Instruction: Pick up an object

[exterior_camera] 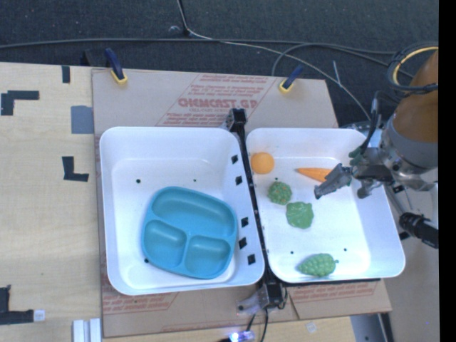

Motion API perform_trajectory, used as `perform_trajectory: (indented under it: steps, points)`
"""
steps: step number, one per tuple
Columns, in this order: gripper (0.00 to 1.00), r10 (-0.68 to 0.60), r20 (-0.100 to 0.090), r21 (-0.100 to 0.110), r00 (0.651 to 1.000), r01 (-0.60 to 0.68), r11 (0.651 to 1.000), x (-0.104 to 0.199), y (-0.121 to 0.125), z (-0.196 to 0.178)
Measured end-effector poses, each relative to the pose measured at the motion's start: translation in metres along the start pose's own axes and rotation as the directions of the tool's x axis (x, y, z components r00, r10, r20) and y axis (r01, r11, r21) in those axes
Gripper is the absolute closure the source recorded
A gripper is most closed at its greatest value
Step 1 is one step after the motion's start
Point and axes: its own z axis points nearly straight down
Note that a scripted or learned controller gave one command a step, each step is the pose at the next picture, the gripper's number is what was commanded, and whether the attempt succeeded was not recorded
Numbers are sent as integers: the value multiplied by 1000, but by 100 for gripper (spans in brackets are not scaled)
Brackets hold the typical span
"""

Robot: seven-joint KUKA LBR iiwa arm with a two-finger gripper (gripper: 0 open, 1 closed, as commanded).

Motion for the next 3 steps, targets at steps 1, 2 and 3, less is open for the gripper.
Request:
perform_trajectory:
  steps: [1,2,3]
  points:
    - [0,-3,2,-10,1000,3,1000,0,2,-5]
    - [0,-3,1,-5,1000,3,1000,10,4,44]
    - [0,-2,1,-4,1000,2,1000,11,-6,102]
